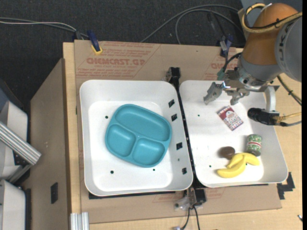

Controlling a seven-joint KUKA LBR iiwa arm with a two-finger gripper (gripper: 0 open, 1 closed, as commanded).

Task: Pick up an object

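My gripper (pixel 223 97) hovers over the far part of the right bin (pixel 201 128), its two grey fingers spread apart with nothing between them. A small red and white packet (pixel 230 118) lies just below and right of the fingertips. Near the front of the same bin lie a yellow banana (pixel 237 166), a small brown round object (pixel 227 152) touching it, and a little green can (pixel 254 144) at the banana's right end.
The left bin (pixel 93 128) holds a teal divided plate (pixel 138 134). A black clip strip (pixel 178 123) runs between the bins. Both bins sit on a brown board (pixel 124 56), with cables behind.
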